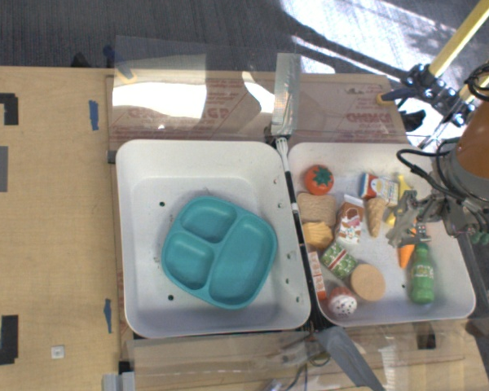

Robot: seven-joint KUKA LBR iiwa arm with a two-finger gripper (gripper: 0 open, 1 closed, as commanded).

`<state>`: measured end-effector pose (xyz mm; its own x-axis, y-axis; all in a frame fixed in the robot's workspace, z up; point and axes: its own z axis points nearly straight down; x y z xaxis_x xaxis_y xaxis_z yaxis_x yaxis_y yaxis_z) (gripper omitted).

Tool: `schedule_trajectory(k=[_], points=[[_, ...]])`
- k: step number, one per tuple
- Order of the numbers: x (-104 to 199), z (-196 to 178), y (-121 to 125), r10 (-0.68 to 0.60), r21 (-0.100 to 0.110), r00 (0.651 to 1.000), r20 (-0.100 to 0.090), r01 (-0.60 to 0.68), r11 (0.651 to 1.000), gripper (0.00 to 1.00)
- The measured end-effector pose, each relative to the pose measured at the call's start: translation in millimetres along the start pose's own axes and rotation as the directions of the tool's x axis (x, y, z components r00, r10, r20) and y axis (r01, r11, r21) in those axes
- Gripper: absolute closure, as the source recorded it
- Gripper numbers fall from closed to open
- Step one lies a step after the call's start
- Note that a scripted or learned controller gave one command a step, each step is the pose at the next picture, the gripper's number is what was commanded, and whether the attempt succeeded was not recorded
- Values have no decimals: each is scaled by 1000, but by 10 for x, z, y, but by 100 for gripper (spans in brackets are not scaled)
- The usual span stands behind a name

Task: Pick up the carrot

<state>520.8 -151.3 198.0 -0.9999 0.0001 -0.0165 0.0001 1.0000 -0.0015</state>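
Note:
The carrot (405,256) is a small orange piece lying in the right bin (460,304), near its right side and just above a green bottle (421,275). Only its lower orange end shows. My gripper (407,228) hangs directly over the carrot's upper end and covers it. The grey wrist and orange band (479,145) reach in from the right edge. Whether the gripper touches the carrot cannot be made out from this angle.
The right bin is crowded with toy food: a tomato (318,179), bread (316,208), a cone (376,214), a milk carton (381,187), a green can (338,259) and a tan disc (368,283). A teal divided plate (220,251) lies in the left bin (138,177).

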Motion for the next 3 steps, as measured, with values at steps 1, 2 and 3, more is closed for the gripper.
schedule_trajectory(k=[1, 2, 3], points=[[2, -70, -11, 2, 1, 1000, -1, -2, 1000, 100], [288, -1731, -280, -76, 6, 997, 2, 76, 997, 100], [-68, -2530, -729, -273, 1, 962, -4, 273, 962, 100]])
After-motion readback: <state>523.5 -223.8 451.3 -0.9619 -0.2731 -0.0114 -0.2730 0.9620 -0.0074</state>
